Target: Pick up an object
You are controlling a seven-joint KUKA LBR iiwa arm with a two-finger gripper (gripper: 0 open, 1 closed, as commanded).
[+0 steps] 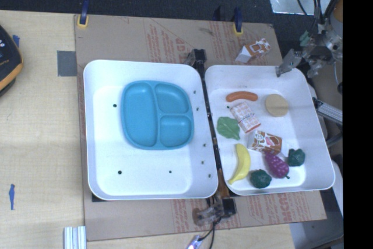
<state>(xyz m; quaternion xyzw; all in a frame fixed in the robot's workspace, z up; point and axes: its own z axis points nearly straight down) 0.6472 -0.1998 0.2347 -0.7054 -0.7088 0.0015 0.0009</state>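
The right bin (312, 125) holds several toy foods: a sausage (241, 95), a tan round bun (276, 105), a red-and-white carton (246, 116), a green leafy piece (228, 127), a second carton (267, 141), a banana (240, 163), a purple bunch of grapes (275, 164) and two dark green vegetables (296, 157) (260, 178). My gripper (289, 62) hovers over the bin's far right corner, well apart from every item, with nothing seen in it. It is small and dark against the clutter at the view's right edge.
The left bin (99, 137) carries a blue divided plate (157, 114). A small carton (254, 49) lies on the cardboard just beyond the right bin. Clamps and cables sit at the bench's far edge.
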